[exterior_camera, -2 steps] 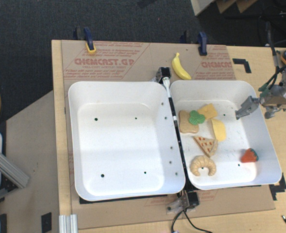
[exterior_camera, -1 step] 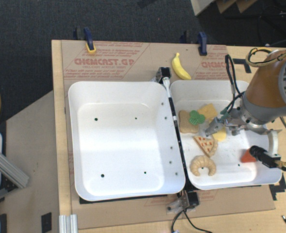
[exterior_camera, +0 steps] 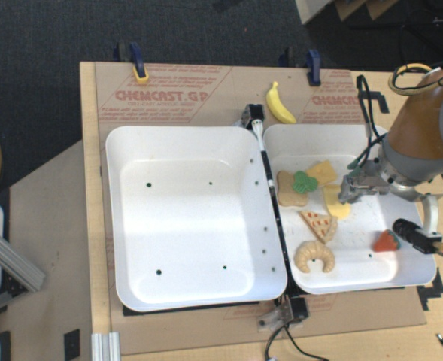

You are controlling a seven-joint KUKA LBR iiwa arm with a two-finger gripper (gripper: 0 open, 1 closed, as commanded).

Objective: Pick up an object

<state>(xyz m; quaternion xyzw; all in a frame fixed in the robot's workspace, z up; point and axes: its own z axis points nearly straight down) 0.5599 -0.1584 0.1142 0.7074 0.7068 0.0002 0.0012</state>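
Camera view from above the bench: the grey arm [exterior_camera: 420, 138] with its orange band reaches in from the right, and its gripper [exterior_camera: 350, 190] is lowered into the right-hand bin [exterior_camera: 356, 277], right over a pale yellow wedge of toy cheese [exterior_camera: 334, 201]. From this angle I cannot tell how far apart its tips are or whether anything is caught between them. Just up and left of the tool lies a second yellow piece [exterior_camera: 323, 171], touching a green, broccoli-like toy [exterior_camera: 305, 182] that sits on a tan slice of bread [exterior_camera: 287, 190] near the bin's left wall. Below the cheese rests a triangular pizza slice [exterior_camera: 319, 224], and below that a curled croissant [exterior_camera: 315, 256] near the front edge. To the right, a small red toy [exterior_camera: 386, 241] lies beside a black part of the arm's hardware [exterior_camera: 413, 235]. The left-hand bin [exterior_camera: 183, 145] sits alongside, the two meeting at a dark divider strip [exterior_camera: 268, 194]. Outside the bins, a toy banana [exterior_camera: 280, 105] lies on the brown board [exterior_camera: 168, 92] behind the right bin, with blue clamps [exterior_camera: 138, 59] gripping the board's far edge.
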